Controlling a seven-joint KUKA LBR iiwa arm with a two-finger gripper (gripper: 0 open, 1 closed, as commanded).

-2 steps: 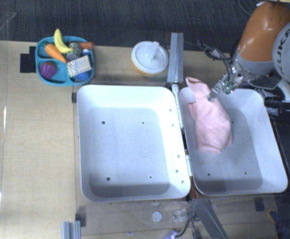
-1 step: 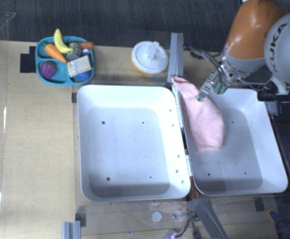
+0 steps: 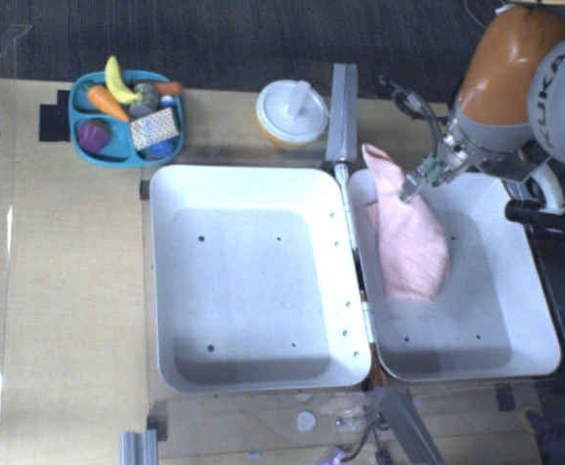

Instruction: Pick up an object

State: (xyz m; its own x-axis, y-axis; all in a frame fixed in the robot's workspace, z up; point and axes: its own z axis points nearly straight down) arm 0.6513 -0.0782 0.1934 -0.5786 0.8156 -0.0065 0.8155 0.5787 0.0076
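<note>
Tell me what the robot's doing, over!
Gripper at the pink cloth's top edge, right bin. Grip unconfirmed. Nothing blocking, over.

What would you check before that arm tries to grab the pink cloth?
1. Target present: pink cloth lies in the right bin. Ok.
2. Pincer near target: at the cloth's upper edge. Ok.
3. Cloth between the pincer's tips: cannot tell.
4. Cloth fully inside the bin: its top corner rides up over the back rim. Not ok.
5. Nothing else crowding the cloth in the right bin. Ok.
</note>
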